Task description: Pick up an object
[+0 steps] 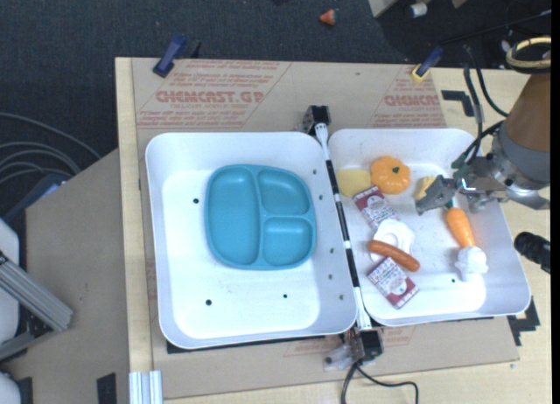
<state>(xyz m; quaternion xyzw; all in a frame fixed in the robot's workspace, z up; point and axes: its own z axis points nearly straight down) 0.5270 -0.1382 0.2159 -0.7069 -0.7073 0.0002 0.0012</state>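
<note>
The right bin point(499, 297) holds several small toy foods. An orange pumpkin point(389, 175) sits near its back beside a yellow piece point(352, 181). An orange carrot point(460, 226) lies at the right with a white lump point(471, 260) just in front of it. A sausage point(395, 255) lies across a white piece point(394, 235), between two red-and-white packets point(374, 208) point(391, 282). My gripper point(455, 196) hangs over the back right of this bin, just above the carrot's far end and beside a small yellow wedge point(425, 187). It is open, with nothing between its fingers.
The left bin point(175, 219) holds a blue divided plate point(260, 216). A black clamp point(317, 118) sits at the back where the bins meet. The bins rest on a brown board point(262, 87); cables trail at the right behind the arm.
</note>
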